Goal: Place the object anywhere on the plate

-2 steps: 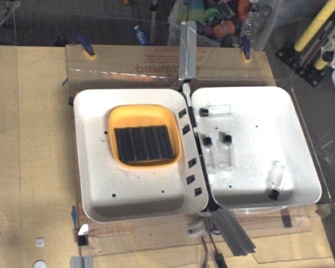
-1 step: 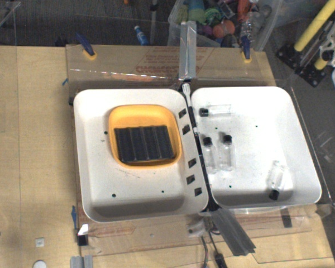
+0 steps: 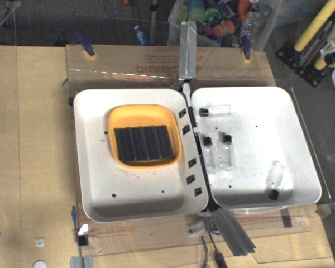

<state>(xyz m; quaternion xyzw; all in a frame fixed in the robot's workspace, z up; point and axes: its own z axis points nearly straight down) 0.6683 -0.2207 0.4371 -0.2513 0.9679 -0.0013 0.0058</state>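
Observation:
An orange-yellow plate (image 3: pixel 141 114) with rounded corners lies in the left white bin (image 3: pixel 92 166), toward its back. A dark, ridged rectangular slab (image 3: pixel 144 143) rests flat on the plate and covers most of its middle. In the right white bin (image 3: pixel 257 116) lie several small clear vials with black caps. One vial (image 3: pixel 213 111) is near the back left. Two vials (image 3: pixel 207 149) (image 3: pixel 228 149) stand side by side at the left middle. Another vial (image 3: pixel 276 180) lies near the front right corner.
A divider with black clips (image 3: pixel 191 149) runs between the two bins. A clear tub of colourful toys (image 3: pixel 226 7) stands behind the bench. A metal bracket (image 3: pixel 233 234) juts out at the front between the bins.

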